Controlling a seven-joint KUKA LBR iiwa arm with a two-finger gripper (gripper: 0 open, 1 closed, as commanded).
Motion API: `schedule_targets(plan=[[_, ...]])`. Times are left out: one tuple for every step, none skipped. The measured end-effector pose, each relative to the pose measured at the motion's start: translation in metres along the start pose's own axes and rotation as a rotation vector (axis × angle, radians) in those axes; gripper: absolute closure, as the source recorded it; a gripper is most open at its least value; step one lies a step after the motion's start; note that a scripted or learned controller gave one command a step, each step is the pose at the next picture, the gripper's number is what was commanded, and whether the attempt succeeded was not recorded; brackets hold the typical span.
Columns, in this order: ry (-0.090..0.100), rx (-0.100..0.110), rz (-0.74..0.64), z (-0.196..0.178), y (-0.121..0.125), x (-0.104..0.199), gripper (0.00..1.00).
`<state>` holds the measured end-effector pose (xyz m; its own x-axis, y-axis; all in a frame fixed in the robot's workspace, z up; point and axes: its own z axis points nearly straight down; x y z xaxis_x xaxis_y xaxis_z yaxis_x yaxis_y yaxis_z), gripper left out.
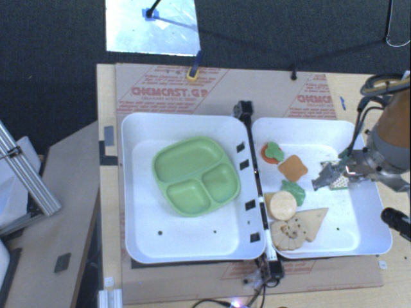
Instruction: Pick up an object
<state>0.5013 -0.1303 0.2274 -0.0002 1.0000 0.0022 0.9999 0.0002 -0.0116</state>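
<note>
Several toy foods lie in the right bin (369, 239). A red and green piece (272, 153) sits at the bin's far left, with an orange slab (293, 167) just below it. Further down are a green leafy piece (295, 190), a cream round disc (282, 205) and a tan wedge with dark spots (299, 226). My gripper (326, 178) reaches in from the right and hovers over the bin's middle, just right of the orange slab and the green leafy piece. I see nothing held in it.
The left bin (138, 236) holds a green divided plate (196, 175). A black divider (252, 172) separates the bins. The arm's body (392, 143) stands over the right bin's right edge. A shiny sheet (153, 18) lies beyond the bench.
</note>
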Motion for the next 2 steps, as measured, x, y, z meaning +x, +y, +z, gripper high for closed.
schedule_targets(plan=[[-0.002, -0.013, -0.003, -0.006, 0.003, 0.000, 0.00], [-0.001, -0.009, -0.001, 0.044, 0.010, -0.007, 0.00]])
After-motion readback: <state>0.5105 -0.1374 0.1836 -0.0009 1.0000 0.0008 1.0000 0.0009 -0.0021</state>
